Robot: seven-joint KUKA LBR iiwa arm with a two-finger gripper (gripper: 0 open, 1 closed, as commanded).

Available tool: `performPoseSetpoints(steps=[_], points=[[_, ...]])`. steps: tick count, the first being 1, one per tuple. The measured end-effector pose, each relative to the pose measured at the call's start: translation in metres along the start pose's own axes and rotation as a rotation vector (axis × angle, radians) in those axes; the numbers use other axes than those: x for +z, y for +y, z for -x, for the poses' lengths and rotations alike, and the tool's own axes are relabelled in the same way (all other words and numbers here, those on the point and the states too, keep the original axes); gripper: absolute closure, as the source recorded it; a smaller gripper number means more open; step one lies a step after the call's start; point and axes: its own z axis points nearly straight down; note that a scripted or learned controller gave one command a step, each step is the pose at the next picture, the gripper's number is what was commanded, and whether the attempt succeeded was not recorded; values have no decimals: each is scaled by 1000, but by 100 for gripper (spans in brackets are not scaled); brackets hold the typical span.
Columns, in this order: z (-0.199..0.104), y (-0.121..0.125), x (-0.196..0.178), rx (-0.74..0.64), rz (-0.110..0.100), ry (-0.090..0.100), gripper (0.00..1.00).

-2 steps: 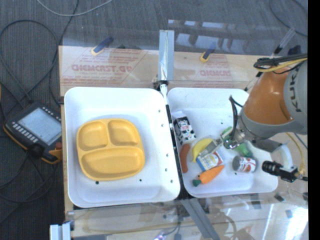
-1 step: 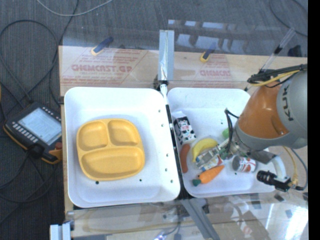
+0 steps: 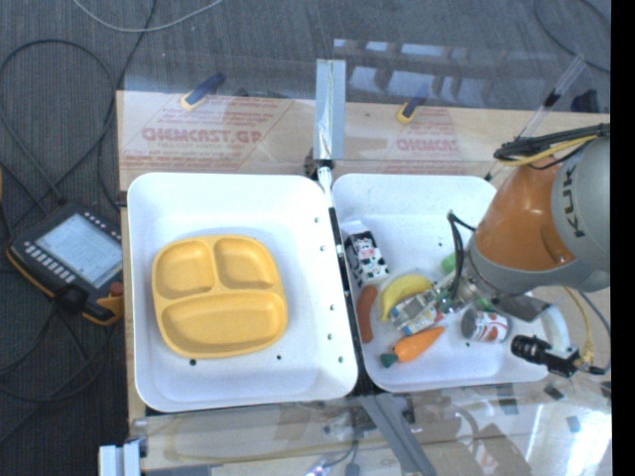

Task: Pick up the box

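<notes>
Around my bench [image 3: 248, 127] the floor [image 3: 60, 97] was dark grey carpet, crossed by thin looping cables [image 3: 109, 18]. A pendant [image 3: 64, 256] with a lit screen lay on it just left of the bench. Daylight glared off the bench's lower right corner.

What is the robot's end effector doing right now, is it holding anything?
End effector: cannot be told; it sits low in the right bin over the banana.
</notes>
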Motion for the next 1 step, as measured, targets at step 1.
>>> performPoseSetpoints(steps=[1], points=[[-82, 16, -100, 181, -15, 3, 100]])
